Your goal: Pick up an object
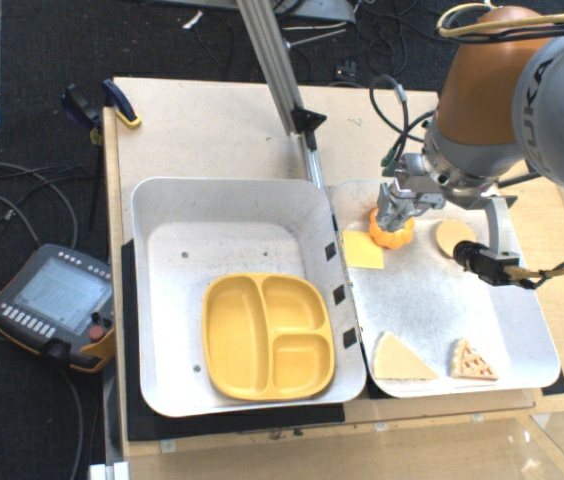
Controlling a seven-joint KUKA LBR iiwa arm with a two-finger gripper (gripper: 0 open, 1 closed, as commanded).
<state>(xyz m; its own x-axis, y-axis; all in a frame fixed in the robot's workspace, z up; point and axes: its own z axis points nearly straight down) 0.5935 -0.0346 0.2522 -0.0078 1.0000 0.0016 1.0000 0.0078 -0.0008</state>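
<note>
My gripper point(397, 217) hangs at the back left of the right bin point(522, 313), right over a small orange round object point(392, 234) and touching or nearly touching its top. Its fingers are dark and blend together from this angle. A yellow square slice point(364, 251) lies just left of the orange object. A pale round disc point(453, 236) sits to the right of it. Near the front of that bin lie a cream wedge point(400, 359) and a small orange waffle-like triangle point(472, 362).
The left bin point(162, 228) holds a yellow three-compartment tray point(267, 335). A metal pole point(272, 58) slants up from between the bins. A black clip with cable point(490, 262) hangs off the arm over the right bin. A teach pendant point(57, 303) lies off the bench at left.
</note>
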